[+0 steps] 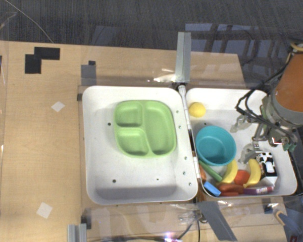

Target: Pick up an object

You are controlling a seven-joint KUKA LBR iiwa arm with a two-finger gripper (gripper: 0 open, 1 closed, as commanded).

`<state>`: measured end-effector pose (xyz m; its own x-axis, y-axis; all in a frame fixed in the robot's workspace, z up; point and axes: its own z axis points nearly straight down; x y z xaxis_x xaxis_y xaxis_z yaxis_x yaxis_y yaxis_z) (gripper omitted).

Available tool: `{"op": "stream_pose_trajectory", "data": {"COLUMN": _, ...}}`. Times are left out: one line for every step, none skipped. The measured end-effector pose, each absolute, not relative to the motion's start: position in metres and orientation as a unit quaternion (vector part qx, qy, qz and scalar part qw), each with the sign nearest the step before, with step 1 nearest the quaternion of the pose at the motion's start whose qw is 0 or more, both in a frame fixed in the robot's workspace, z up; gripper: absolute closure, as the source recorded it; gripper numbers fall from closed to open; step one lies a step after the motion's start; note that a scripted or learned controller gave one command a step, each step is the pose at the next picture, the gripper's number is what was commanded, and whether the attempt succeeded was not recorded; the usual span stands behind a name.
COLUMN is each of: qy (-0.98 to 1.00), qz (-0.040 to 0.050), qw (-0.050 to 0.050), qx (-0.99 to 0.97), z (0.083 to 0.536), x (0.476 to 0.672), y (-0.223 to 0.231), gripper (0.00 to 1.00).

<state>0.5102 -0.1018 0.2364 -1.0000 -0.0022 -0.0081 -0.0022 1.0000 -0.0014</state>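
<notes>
My gripper [258, 144] hangs low over the right side of the right bin [227, 99], below the arm's orange band [295, 82]. Just beneath and in front of it lie a yellow banana [254, 170] and a black-and-white toy [267, 164]. A second yellow banana-like piece [231, 171] leans against a teal bowl [215, 145] in the bin's middle. A yellow ball [196, 109] rests in the far left corner. Whether anything sits inside the gripper is hidden by its own body.
Along the right bin's front wall lie an orange carrot [210, 174], a red piece [233, 188], a blue piece [211, 188] and a purple marker [257, 189]. The left bin [98, 150] holds a green divided plate [144, 128]. A metal divider [184, 64] stands between the bins.
</notes>
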Motion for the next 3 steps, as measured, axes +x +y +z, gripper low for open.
{"op": "stream_pose_trajectory", "data": {"qy": 1.0, "qz": -0.0004, "qw": 0.014, "qx": 0.015, "z": 0.106, "x": 0.499, "y": -0.107, "gripper": 0.0}}
{"op": "stream_pose_trajectory", "data": {"qy": 0.992, "qz": -0.0013, "qw": 0.011, "qx": 0.122, "z": 0.094, "x": 0.516, "y": -0.092, "gripper": 0.0}}
{"op": "stream_pose_trajectory", "data": {"qy": 0.993, "qz": -0.0016, "qw": 0.015, "qx": 0.119, "z": 0.094, "x": 0.507, "y": -0.087, "gripper": 0.0}}
